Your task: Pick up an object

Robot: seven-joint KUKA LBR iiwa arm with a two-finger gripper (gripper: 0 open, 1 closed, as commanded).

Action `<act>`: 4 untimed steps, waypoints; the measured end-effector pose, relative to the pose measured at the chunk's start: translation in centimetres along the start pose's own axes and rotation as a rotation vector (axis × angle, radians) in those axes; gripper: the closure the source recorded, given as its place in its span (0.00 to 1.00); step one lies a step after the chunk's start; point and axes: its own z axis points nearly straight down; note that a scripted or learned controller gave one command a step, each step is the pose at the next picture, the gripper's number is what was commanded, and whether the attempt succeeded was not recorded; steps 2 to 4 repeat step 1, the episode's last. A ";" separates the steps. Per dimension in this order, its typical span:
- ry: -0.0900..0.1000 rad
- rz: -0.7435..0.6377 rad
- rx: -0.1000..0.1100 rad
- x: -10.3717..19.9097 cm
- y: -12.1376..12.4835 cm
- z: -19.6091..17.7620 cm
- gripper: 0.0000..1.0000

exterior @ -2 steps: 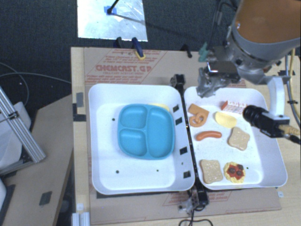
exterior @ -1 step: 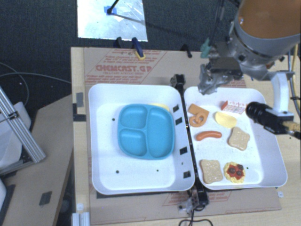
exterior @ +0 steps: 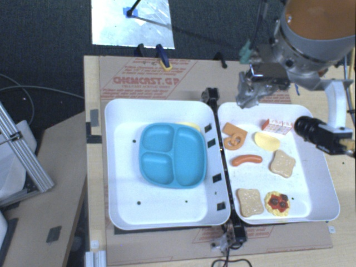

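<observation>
The claw (exterior: 248, 96) hung over the far rim of the right bin (exterior: 320, 174); whether it was open or closed could not be told. Below lay a pretzel (exterior: 233, 136), sausage (exterior: 246, 160), two toast slices (exterior: 282, 163), pizza (exterior: 277, 203). The left bin (exterior: 125, 149) held a blue tray (exterior: 172, 154).

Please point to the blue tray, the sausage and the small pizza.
blue tray (exterior: 172, 154): camera view, on its centre divider.
sausage (exterior: 246, 160): camera view, on its middle.
pizza (exterior: 277, 203): camera view, on its topping.
</observation>
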 end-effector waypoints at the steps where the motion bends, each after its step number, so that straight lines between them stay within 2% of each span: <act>1: 0.000 -0.006 -0.002 0.0 0.1 -1.1 1.00; 4: 0.000 -0.006 -0.002 0.0 0.1 -1.1 1.00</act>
